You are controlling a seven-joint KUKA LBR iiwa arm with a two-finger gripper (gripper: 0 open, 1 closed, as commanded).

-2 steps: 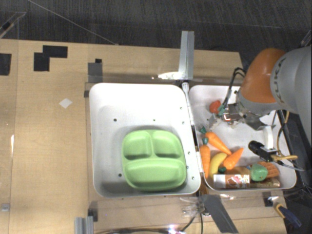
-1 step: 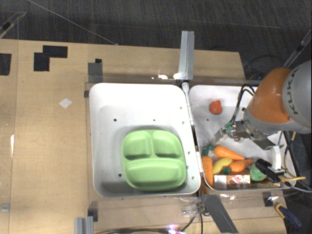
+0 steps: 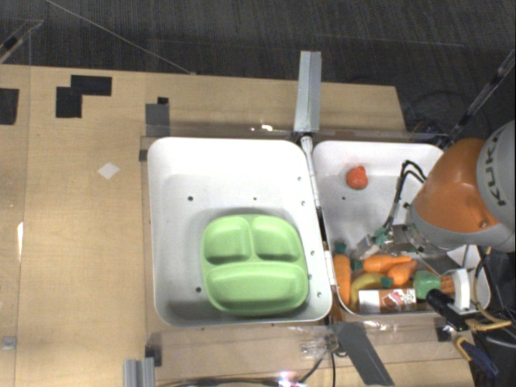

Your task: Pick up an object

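Grey KUKA arm (image 3: 493, 164) showing a rounded orange band (image 3: 453, 193) above the wrist, thin black cables (image 3: 401, 185) looping alongside.

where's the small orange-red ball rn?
The small orange-red ball lies alone in the upper part of the right bin, apart from the pile of toy food along its lower edge.

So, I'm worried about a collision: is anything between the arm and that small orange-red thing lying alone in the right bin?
Nothing visible. The orange-red object lies alone on bare floor of the right bin; the heap of toy food sits nearer the camera, under the arm's wrist.
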